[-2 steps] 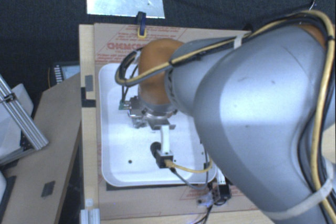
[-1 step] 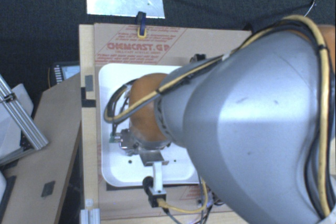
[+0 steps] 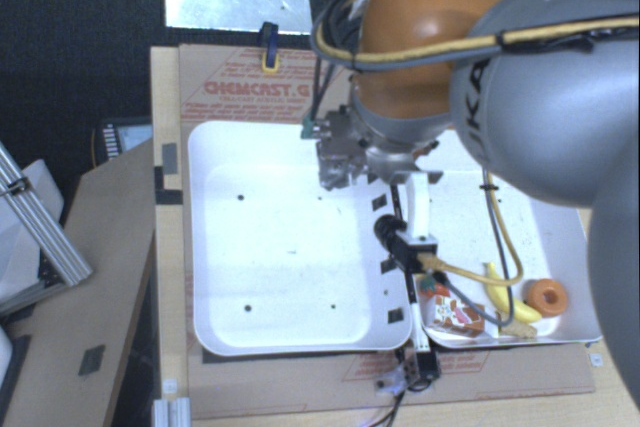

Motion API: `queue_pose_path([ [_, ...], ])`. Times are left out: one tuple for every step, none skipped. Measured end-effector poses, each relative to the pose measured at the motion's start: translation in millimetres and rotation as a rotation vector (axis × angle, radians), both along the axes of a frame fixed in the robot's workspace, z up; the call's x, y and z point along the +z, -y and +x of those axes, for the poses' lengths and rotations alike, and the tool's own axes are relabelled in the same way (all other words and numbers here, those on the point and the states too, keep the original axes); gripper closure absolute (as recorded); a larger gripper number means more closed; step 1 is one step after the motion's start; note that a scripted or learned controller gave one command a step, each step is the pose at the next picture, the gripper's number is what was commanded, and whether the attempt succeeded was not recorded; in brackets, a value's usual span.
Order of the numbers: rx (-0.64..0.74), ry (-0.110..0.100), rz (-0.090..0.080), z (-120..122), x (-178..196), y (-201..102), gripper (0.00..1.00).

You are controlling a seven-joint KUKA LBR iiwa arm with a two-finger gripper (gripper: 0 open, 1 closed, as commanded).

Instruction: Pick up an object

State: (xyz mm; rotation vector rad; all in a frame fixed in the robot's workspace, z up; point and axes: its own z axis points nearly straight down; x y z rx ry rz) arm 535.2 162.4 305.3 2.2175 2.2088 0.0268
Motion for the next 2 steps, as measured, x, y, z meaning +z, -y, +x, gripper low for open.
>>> queue_pose_path([
  [0.01,-0.025,-0.004,-3,-107,-43,1.0],
  [0.01,-0.007,-0.001,103,-61,-74,1.0],
])
